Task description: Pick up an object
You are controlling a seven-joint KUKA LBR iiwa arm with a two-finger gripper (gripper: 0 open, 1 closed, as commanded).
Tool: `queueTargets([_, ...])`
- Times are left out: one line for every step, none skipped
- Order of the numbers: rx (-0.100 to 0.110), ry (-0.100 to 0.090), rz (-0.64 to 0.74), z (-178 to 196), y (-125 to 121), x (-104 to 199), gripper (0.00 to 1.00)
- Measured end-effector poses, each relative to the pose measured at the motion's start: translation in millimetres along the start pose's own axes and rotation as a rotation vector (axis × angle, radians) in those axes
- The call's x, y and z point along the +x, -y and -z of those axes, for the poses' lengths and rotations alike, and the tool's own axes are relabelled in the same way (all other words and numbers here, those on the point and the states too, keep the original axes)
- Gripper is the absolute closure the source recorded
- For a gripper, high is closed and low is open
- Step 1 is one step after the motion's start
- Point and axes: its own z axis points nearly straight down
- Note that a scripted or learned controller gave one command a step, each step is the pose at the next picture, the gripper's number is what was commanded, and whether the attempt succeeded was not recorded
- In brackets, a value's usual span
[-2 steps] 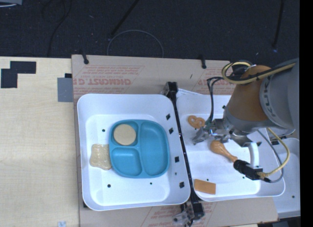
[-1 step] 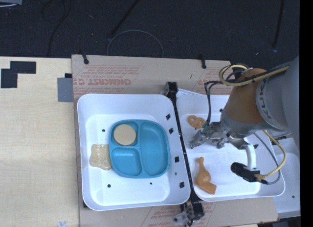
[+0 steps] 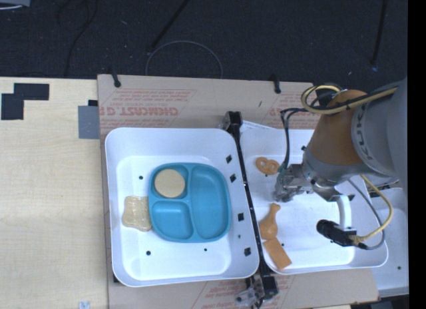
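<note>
My gripper (image 3: 287, 190) hangs low over the right bin (image 3: 313, 256), coming down from the grey arm with the orange band (image 3: 336, 138). A tan drumstick-shaped toy (image 3: 270, 222) lies just below and left of it. A small pretzel-shaped piece (image 3: 267, 166) sits up and left of the gripper. An orange wedge (image 3: 277, 253) lies near the bin's front edge. Nothing shows between the fingertips.
The left bin (image 3: 126, 148) holds a blue divided plate (image 3: 193, 204) with a round tan cookie (image 3: 169, 182) in one compartment, and a pale slice (image 3: 136, 213) lies beside the plate. A black divider (image 3: 241, 188) separates the bins. Cables loop by the arm.
</note>
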Motion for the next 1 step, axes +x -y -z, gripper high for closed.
queueTargets([-0.005, 0.002, 0.003, 47.1, 0.5, -9.5, 1.0])
